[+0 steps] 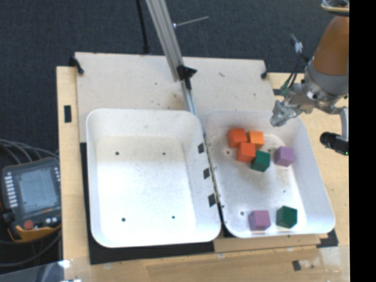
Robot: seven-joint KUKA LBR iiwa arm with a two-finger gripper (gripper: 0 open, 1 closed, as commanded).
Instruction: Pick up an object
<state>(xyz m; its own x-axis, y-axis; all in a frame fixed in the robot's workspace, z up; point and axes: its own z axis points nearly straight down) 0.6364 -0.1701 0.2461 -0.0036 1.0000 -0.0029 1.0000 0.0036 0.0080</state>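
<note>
Wooden worktop (67, 157), dark carpet (59, 16) around. Hand (281, 117) upper right, opening unclear, just above-right of orange cube cluster (245, 144) in right bin (317, 187).

2 shallow white bins sat side by side on the bench (70, 157). The left bin (106, 128) showed only dark specks on its floor. The right bin (317, 192) held 7 blocks. Toward 12 o'clock in it, an orange block (237, 137), a smaller orange block (256, 137) and a third orange block (246, 151) lay touching one another, with a green block (260, 160) against the third at its 4 o'clock and a purple block (284, 155) just beside the green one. Toward 6 o'clock, a second purple block (258, 219) and a second green block (286, 216) lay near each other. The gripper (281, 115) hung over the right bin's rim at 1 o'clock, apart from the blocks.
</note>
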